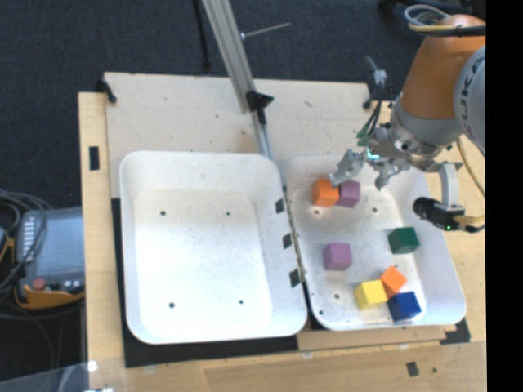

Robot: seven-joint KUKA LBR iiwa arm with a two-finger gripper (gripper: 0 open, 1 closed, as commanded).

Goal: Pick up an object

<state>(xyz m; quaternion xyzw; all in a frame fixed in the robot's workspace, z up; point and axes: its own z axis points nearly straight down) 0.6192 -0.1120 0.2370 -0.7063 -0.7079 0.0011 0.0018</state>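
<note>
Camera view from above puts the orange cube (326, 193) and a purple cube (350, 193) touching side by side near the far end of the right bin (425, 227), the orange one closer to the divide between the two bins. Both are small, plain, matte blocks with crisp corners. The gripper (368, 168) hangs just beyond them with its fingers spread apart and nothing between them, one finger (350, 167) slanting down toward the pair. White floor lies open around the two cubes on the near side, while the bin's far rim runs close behind them. Further toward the near end a second purple cube (337, 256) sits alone in the middle of the bin, well apart from the rest. A dark green cube (403, 239) rests close to the right wall. In the near right corner a yellow cube (370, 293), a second orange cube (394, 279) and a blue cube (404, 305) are bunched together, touching or nearly so, tight against the rim. The left bin (139, 219) is a wide stretch of speckled white. A slanted metal rail (231, 47) comes down to the gap between the bins' far corners. The arm (437, 80), orange-banded, reaches in from the right above the bench (188, 113).
</note>
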